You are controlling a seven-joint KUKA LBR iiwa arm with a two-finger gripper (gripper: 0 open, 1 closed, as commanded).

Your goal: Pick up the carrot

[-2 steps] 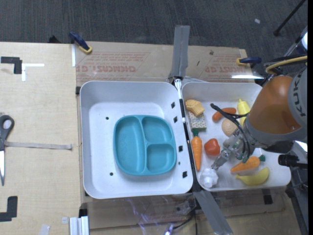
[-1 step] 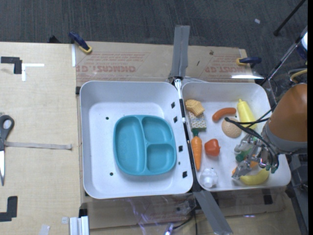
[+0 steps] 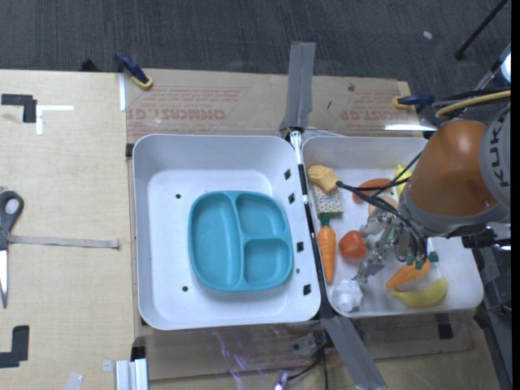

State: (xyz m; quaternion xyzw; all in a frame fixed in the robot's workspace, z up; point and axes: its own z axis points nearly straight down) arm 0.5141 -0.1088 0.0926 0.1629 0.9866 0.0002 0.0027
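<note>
The robot's jaws [image 3: 375, 268] hang low in the right bin [image 3: 463, 299]; whether they grip anything cannot be told. The carrot [image 3: 327, 252] lies to their left, a tomato [image 3: 352, 244] between them. The arm [image 3: 455, 173] leans in from their right, marked "KU".

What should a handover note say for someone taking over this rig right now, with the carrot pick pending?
Gripper: low in the right white bin, among the toy food; finger state unreadable from here.
Orange carrot with green top: lying lengthwise along the right bin's left wall, apart from the gripper, not lifted.
Nearby: round red tomato between carrot and gripper; yellow banana at the front; a second orange carrot-like piece beside the gripper.
Teal divided plate sits in the left bin.
Done: nothing yet. Left: grasp and lift the carrot.
</note>
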